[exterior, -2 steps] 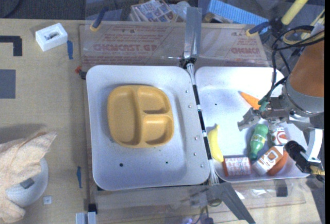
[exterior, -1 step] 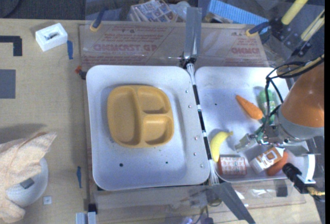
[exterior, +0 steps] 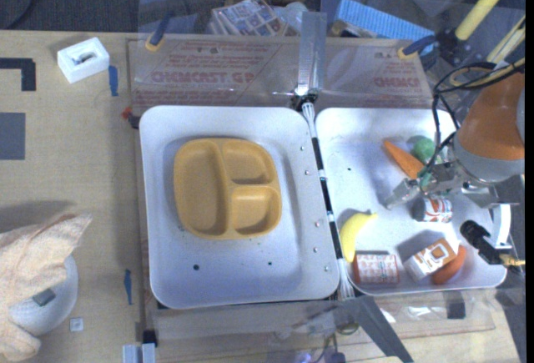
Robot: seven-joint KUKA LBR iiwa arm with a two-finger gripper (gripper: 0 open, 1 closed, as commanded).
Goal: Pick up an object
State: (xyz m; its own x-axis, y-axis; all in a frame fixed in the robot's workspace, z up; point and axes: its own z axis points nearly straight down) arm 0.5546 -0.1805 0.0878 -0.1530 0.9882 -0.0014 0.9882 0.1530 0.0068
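Observation:
The right bin holds an orange carrot with a green object beside it. It also holds a yellow banana, a red-and-white can on its side, a small carton and an orange piece. My gripper hangs low over the middle of this bin, just below the carrot and right of the banana. A small printed can sits right under the wrist. Nothing visibly sits in the gripper.
The left bin carries a yellow divided plate. The metal divider runs between the bins. A white box and a beige cloth lie on the bench at the left. Clear panels stand behind the bins.

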